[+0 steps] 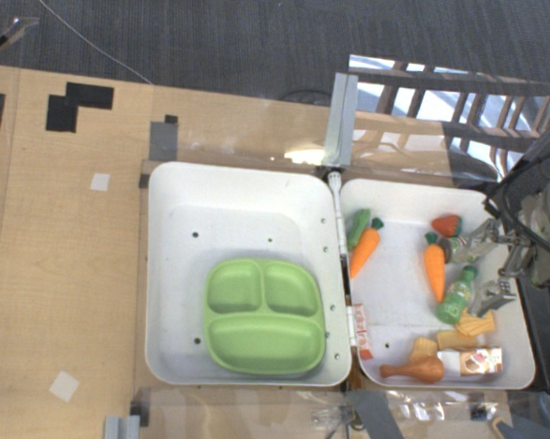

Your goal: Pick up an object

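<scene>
The grey robot arm (548,205) is reaching in from the right, and its metal pincer (490,266) is hanging over the right side of the right white bin (397,213). Its fingers are standing apart, and nothing is sitting between them. A small green plastic bottle (456,297) is lying just beside the pincer, under it. An orange toy carrot (434,270) is lying next to the bottle, and a red toy strawberry (447,224) is sitting above it. Another orange carrot with green leaves (364,245) is lying near the bin's left wall. A brown toy chicken leg (417,369) and a small white box (479,361) are resting at the bottom. A green plastic plate with three parts (264,316) is lying in the left white bin (192,199) on the wooden surface (55,274)
</scene>
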Action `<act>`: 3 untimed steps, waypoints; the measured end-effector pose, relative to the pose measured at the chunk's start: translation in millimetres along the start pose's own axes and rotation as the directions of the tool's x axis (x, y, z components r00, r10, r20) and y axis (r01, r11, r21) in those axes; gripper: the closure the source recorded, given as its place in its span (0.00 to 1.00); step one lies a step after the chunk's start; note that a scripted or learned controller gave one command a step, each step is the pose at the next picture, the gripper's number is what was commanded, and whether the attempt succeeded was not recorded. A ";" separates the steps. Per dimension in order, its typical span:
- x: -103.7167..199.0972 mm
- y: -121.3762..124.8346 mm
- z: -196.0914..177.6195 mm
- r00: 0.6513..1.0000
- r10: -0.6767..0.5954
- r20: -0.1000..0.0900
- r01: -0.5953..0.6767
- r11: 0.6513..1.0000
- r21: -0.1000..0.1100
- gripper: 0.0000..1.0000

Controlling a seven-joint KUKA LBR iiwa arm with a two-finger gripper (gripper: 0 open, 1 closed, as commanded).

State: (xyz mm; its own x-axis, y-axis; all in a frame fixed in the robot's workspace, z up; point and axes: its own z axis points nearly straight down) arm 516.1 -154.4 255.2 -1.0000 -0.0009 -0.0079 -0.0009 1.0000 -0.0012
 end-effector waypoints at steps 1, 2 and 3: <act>-37.3 -25.9 101.8 0.984 0.179 -0.007 -0.179 0.984 -0.001 0.00; -75.8 -21.7 166.1 0.970 0.242 0.007 -0.242 0.970 -0.002 0.00; -79.8 -22.0 151.2 0.972 0.236 0.019 -0.236 0.972 -0.001 1.00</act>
State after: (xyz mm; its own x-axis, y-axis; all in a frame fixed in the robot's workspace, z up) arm 597.1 -176.6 104.7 -0.9716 0.2350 -0.0268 0.2351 0.9720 0.0018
